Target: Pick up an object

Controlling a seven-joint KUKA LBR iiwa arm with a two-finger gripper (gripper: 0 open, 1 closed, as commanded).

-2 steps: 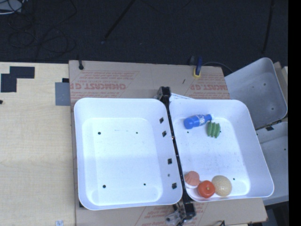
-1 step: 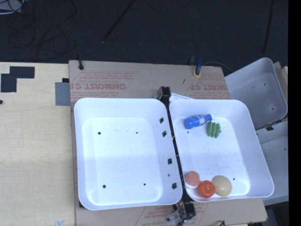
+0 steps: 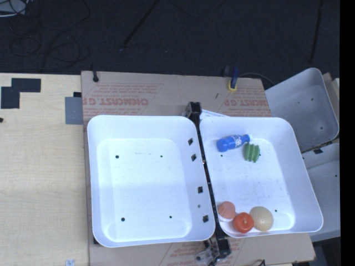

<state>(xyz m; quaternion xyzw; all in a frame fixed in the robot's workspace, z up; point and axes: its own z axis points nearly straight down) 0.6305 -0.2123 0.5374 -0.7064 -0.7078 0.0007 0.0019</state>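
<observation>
The blue bottle (image 3: 232, 142) lay in the right bin (image 3: 299, 165) with its long axis nearly left-right, just beside the green object (image 3: 252, 152); my fingers' state I couldn't tell.

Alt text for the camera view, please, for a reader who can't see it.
Two white bins sit side by side; the right bin holds a blue bottle and a green item near the back, and three round items, pink, red and cream, at the front.

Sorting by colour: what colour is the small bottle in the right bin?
Blue, with a white band; the bottle shows in the camera view.
</observation>
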